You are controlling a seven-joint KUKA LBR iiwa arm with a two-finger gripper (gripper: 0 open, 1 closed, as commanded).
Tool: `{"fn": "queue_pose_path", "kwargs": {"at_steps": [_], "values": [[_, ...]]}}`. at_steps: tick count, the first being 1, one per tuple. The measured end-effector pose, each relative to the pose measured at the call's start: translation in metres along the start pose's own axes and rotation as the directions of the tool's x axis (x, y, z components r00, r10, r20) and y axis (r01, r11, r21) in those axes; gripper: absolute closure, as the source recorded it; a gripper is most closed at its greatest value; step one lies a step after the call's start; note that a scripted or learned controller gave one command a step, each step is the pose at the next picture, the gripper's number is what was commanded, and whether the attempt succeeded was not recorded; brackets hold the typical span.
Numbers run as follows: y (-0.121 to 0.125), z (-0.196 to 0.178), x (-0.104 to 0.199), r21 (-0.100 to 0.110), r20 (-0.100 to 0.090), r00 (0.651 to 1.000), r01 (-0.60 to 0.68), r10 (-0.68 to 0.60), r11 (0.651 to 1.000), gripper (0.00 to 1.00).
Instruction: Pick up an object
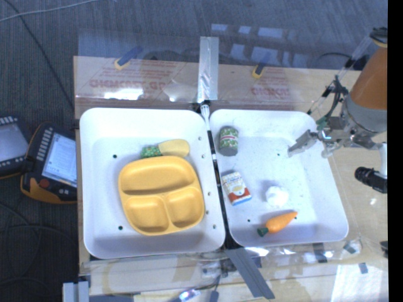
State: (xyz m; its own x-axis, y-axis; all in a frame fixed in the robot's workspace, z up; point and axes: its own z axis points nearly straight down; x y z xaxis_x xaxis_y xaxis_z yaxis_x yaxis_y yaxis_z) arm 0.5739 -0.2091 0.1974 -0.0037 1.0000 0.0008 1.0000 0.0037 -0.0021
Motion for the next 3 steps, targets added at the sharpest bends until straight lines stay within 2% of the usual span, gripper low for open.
{"fn": "queue_pose_path", "kwargs": {"at_steps": [1,2,3], "values": [[0.001,-0.009,0.002,0.001,-0.001,1.000,0.004,-0.004,1.000,1.00],[0.066,-0.096,-0.013,-0.002,0.004,0.992,0.127,-0.127,0.992,1.00],[0.066,-0.096,-0.013,-0.002,0.004,0.992,0.127,-0.127,0.992,0.00]]}}
